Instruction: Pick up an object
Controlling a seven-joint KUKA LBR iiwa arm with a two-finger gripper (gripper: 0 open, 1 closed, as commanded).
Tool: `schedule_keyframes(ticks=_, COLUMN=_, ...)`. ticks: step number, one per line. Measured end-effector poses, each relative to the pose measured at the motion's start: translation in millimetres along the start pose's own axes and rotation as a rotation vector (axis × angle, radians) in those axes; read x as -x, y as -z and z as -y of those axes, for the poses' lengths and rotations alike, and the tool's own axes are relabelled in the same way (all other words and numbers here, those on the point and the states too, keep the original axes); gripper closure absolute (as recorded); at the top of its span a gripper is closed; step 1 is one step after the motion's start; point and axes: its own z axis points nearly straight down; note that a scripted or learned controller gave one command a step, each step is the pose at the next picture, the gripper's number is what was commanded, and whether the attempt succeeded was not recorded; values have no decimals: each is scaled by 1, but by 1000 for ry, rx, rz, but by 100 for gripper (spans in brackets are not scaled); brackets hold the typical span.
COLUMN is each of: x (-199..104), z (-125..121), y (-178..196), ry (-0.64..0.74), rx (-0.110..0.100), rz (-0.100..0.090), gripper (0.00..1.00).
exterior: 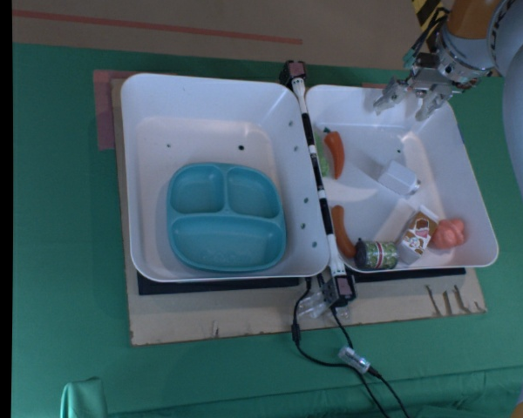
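My gripper (410, 103) hangs over the far edge of the right bin (471, 190), fingers spread open with nothing between them. Below it in that bin lie an orange carrot (335, 152) by the left wall, a white box (398, 178) in the middle, a second orange piece (342, 230) lower left, a dark can (376, 253), a small carton with a printed picture (415, 236) and a pink toy (449, 232) along the near wall. All of these lie apart from the gripper.
The left bin (148, 120) holds a teal divided plate (226, 215). A black-and-white divider bar (312, 159) runs between the bins. Cables (349, 355) trail over the green mat in front. The arm's grey link fills the right side.
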Motion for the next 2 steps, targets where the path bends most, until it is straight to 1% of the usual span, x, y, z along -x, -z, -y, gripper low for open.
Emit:
schedule_keyframes(ticks=1, x=-10, z=-2, y=17, ry=0, rx=10, rz=-1, gripper=0)
schedule_keyframes(ticks=2, x=-6, z=-2, y=-18, ry=7, rx=-10, rz=-8, gripper=0)
